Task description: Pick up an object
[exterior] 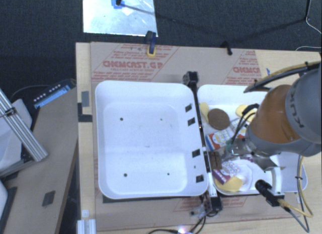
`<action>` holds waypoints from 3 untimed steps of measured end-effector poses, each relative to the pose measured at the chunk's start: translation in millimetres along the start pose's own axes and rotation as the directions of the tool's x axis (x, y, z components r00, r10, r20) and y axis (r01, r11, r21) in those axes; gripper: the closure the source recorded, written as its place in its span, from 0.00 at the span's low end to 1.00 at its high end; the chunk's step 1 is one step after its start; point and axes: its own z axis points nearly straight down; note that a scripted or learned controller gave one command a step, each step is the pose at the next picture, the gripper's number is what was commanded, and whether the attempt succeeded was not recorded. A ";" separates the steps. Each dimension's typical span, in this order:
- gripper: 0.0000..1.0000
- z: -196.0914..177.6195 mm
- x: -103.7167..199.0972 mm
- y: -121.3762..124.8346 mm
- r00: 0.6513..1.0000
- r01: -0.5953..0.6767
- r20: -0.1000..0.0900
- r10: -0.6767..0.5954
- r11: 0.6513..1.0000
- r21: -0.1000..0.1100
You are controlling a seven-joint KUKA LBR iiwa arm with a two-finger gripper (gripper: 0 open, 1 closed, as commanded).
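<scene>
Arm (282, 120): reaches in from right, over right bin (221, 91).
Gripper (232, 150): low among objects; finger state cannot be told.
Objects: brown disc (218, 119), yellow piece (230, 183), packets, right bin.
Left bin (146, 140): beside it.

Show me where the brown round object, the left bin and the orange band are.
brown round object (218, 118): camera view, its top face.
left bin (146, 137): camera view, bare floor.
orange band (271, 117): camera view, its upper side.

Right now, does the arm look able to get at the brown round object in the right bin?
Probably yes. The brown round object lies uncovered near the right bin's left wall, and the arm already hangs over that bin beside it. Crowding items nearby could make a clean grasp harder.
</scene>
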 end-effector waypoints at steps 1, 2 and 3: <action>1.00 -102.2 111.3 44.7 1.000 0.011 -0.002 -0.011 1.000 0.002; 1.00 -151.0 131.2 142.4 1.000 0.007 -0.001 -0.007 1.000 -0.001; 1.00 -105.8 178.6 178.1 1.000 0.007 -0.003 -0.007 1.000 0.011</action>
